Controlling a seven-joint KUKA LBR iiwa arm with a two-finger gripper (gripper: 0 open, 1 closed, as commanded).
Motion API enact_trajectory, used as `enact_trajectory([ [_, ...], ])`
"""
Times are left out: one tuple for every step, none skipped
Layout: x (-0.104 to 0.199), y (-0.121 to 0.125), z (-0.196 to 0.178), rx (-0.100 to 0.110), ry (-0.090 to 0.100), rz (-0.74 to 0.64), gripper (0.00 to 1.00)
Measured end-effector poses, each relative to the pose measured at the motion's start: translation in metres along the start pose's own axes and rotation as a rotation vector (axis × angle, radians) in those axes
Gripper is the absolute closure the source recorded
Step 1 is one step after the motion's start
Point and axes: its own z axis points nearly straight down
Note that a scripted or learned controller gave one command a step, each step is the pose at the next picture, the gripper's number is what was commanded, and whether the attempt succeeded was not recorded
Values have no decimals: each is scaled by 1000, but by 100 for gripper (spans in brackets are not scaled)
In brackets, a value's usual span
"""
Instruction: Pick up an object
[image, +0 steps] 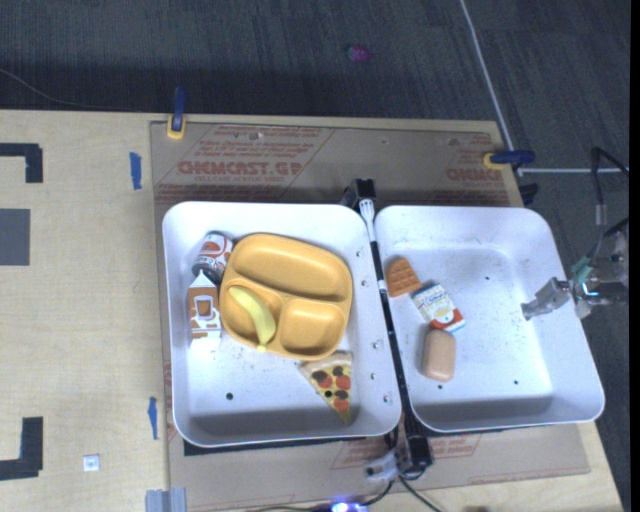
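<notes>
A toy pizza slice (335, 381) lies at the near edge of the left bin (178, 330), closest to the lens. At that bin's left edge a small can (210, 256) lies tipped, with an orange-and-white box (203, 309) just nearer. Next to them a yellow divided tray (300, 270) fills the bin's middle, a banana (254, 316) lying in its near-left compartment.

In the right bin (500, 390), three things sit close to the left edge: a brown ridged biscuit (401, 276) farthest back, a small carton (438, 306) in the middle, and a tan roll (438, 354) nearest. The gripper (545, 299) hangs at this bin's right edge, well apart from all three and holding nothing. It is too blurred to tell whether it is open or closed.

No object is picked yet, so the step is the approach. The roll looks like the best target, since it lies alone with bare floor around it. The gripper should travel left across the bin, stop over the roll's middle, straddle its narrow width and descend straight. The carton lies close by, so a drift toward the far edge could knock it.

Both bins rest on a printed cardboard sheet (300, 165) clamped at its far corners to a pale wooden surface (80, 300) marked with black and blue tape. Beyond lies dark carpet (250, 50).
</notes>
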Motion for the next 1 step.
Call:
enact_trajectory([
  [-4,-14,105,-2,15,-9,0],
])
